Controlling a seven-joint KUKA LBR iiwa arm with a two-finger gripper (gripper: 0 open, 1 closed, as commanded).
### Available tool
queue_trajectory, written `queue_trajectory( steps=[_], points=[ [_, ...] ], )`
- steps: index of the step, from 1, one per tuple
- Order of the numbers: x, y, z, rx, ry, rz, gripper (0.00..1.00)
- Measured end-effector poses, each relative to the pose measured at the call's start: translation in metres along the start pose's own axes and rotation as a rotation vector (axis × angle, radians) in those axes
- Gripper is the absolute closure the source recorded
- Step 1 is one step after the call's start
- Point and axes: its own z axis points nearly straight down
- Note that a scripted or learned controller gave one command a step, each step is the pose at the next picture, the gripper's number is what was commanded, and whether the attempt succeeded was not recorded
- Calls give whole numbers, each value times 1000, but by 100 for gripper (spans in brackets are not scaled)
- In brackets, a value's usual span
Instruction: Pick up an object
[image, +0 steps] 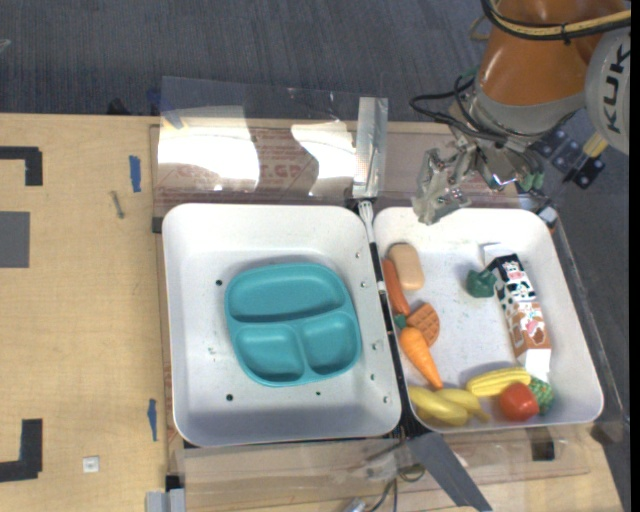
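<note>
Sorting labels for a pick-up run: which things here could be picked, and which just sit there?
Pickable, right bin: carrot, banana, tomato, milk carton, bread roll.

Just there: teal divided plate, left bin, cardboard.

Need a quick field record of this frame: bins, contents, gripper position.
left bin: shallow white, holds a teal three-compartment plastic tray
right bin: shallow white, holds toy food
left edge of right bin: tan bread roll, orange carrot, waffle-brown biscuit
front edge: yellow banana, red tomato
right side: long printed carton, small green piece
gripper: above the right bin's back-left corner, nothing seen between its fingers
</note>
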Motion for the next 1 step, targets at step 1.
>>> queue_trajectory(
  steps=[1],
  points=[
    [13,-38,-40,2,2,-158,100]
  ],
)
